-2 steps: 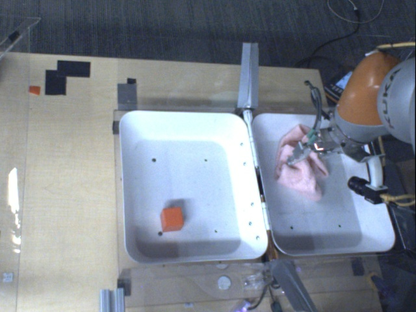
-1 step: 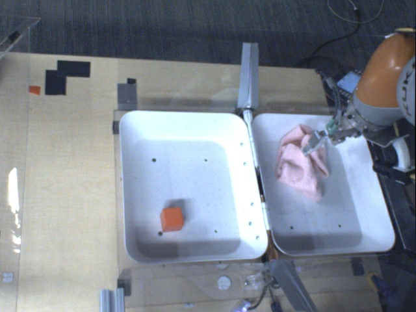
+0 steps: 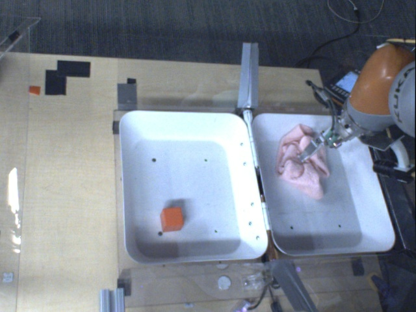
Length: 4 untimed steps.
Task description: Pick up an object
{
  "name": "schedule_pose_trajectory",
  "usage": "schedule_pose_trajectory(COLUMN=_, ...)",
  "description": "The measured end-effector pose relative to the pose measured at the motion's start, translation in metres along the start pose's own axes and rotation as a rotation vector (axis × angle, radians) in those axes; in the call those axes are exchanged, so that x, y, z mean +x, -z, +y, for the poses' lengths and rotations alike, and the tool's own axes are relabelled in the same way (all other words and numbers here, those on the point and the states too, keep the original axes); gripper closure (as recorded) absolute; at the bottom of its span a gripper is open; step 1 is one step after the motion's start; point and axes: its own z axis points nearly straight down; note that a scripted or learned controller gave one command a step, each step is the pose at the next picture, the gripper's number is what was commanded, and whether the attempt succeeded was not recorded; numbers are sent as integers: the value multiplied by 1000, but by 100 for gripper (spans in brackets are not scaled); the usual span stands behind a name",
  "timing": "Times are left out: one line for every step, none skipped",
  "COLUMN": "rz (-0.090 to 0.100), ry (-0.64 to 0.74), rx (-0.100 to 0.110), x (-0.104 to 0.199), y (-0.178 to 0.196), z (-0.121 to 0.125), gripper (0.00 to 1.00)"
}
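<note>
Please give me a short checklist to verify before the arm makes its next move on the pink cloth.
1. Pink cloth lies inside the right bin: ok.
2. End effector is over the cloth: ok.
3. Cloth is between the fingers: cannot tell.
4. Cloth is away from the bin walls: ok, it lies in the bin's upper-left part, clear of the rim.
5. Nothing else lies near the cloth: ok; the orange block sits in the left bin.
</note>
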Motion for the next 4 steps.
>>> schedule_pose_trajectory(rz=-5, ry=82, rx=-5, x=24, y=1, z=-10, gripper=0)
schedule_pose_trajectory(rz=19, ry=196, rx=26, x=2, y=0, z=25, gripper=0)
schedule_pose_trajectory(rz=-3, ry=203, rx=-2, x=3, y=1, z=-8, gripper=0)
schedule_pose_trajectory(rz=-7, ry=345, rx=-6, x=17, y=2, z=-25, gripper=0)
